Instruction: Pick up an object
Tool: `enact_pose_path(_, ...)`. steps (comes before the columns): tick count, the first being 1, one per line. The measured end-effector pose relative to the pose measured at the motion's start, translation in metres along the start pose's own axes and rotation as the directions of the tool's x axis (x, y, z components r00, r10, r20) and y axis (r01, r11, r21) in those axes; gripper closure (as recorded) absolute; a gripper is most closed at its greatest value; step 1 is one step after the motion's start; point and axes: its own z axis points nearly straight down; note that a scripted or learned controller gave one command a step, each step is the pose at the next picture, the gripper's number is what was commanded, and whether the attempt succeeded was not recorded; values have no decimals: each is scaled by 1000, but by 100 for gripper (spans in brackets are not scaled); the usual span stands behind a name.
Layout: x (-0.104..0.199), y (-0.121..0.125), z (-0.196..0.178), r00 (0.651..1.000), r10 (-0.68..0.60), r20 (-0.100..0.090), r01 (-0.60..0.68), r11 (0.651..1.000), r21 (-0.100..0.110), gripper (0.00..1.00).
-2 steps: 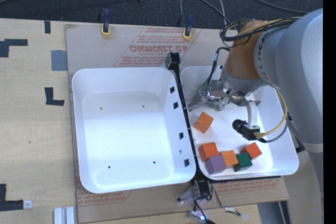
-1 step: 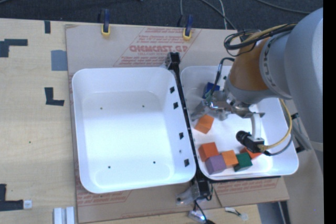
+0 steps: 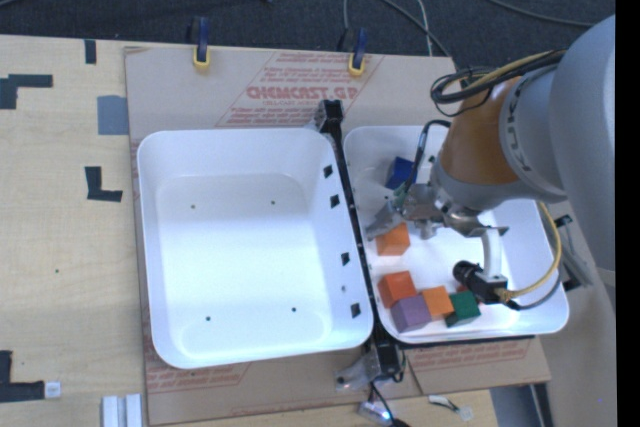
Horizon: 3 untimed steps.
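My gripper [image 3: 405,220] is down inside the right bin [image 3: 545,315], near its left wall, and stands open. A small orange block [image 3: 392,240] lies just below the fingertips, touching or nearly touching them, not held. Behind the gripper are a blue block [image 3: 402,169] and a sliver of green [image 3: 399,187] beside it. At the bin's near edge sit a red-orange block [image 3: 397,286], an orange block [image 3: 437,301], a purple block [image 3: 410,313] and a green block [image 3: 463,307], packed close together.
The left bin [image 3: 160,165] adjoins the right one along a black-clipped divider [image 3: 345,215]. The arm's grey body and orange band [image 3: 480,150] hang over the right bin's far right part. Cables [image 3: 525,290] loop near the green block.
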Motion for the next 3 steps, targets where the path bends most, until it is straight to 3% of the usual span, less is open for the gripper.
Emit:
enact_pose_path(1,0,1,-11,1000,-1,0,1,1000,-2,100)
enact_pose_path(2,82,78,-104,1000,-8,-2,8,1000,-10,100)
enact_pose_path(3,117,83,-161,1000,-4,-1,4,1000,-6,100)
